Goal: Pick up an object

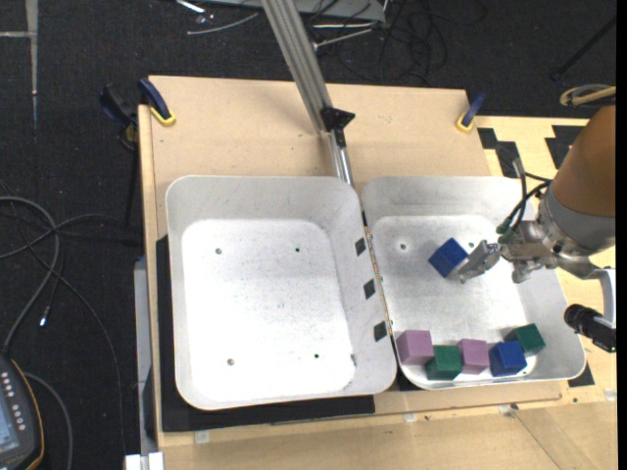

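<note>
Blue cube (pixel 448 257) touching gripper (pixel 474 262) fingertips — right bin (pixel 411 199)

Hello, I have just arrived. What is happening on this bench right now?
A grey robot arm reaches in from the right over the right bin. Its pincer sits right beside a blue block; whether it grips it is unclear. Five more blocks lie along the bin's near edge: a purple block, two green, another purple, another blue. The left bin stands alongside.
</note>
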